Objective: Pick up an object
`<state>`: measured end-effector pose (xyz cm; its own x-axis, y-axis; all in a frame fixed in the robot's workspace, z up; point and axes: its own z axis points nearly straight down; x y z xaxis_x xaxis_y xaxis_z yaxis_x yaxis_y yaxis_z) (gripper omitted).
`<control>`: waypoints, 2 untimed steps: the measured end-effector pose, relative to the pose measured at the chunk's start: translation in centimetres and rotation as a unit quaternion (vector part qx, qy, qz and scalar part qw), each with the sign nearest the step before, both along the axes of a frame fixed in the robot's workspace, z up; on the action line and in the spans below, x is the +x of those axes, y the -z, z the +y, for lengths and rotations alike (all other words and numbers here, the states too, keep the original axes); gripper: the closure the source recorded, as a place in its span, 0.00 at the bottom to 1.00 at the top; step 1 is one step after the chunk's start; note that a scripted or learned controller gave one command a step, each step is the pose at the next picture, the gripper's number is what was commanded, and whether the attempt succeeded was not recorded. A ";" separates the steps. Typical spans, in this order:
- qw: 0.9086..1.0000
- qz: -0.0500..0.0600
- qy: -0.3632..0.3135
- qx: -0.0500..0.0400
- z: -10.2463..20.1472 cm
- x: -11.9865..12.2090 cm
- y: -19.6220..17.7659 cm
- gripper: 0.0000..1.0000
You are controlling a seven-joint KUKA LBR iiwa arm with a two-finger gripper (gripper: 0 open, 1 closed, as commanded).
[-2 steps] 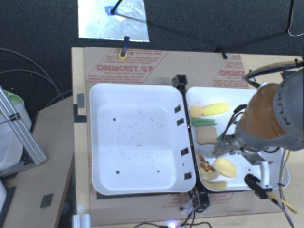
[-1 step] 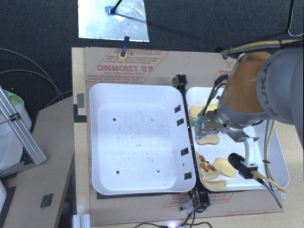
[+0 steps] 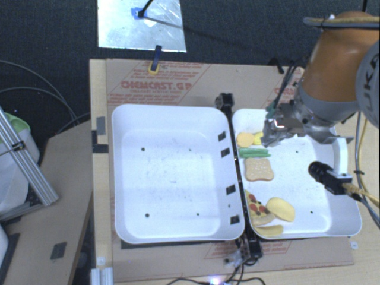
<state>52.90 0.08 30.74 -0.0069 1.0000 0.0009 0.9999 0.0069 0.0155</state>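
Note:
The right bin (image 3: 309, 218) holds several toy foods along its left side. A yellow round piece (image 3: 245, 139) lies at the top, a green bean pod (image 3: 254, 152) just below it, then a tan bread slice (image 3: 259, 170). Lower down are a pizza-like piece with red dots (image 3: 256, 208), a yellow lemon shape (image 3: 281, 209) and a banana (image 3: 270, 230) at the bin's front edge. My gripper (image 3: 270, 134) hangs low over the bin's upper left, right beside the yellow round piece and above the bean pod. Nothing shows between its tips.
The left bin (image 3: 172, 171) sits beside the right one, with black clips (image 3: 225, 153) along the shared wall. A black fitting with a cable (image 3: 326, 177) lies over the right bin's right side. The arm's orange band (image 3: 338, 46) looms above the bin's far right.

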 end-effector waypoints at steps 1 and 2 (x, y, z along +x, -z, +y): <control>1.000 0.007 -0.001 0.000 5.4 -4.2 1.0 1.00; 1.000 0.001 0.000 0.001 6.2 -4.1 -9.4 1.00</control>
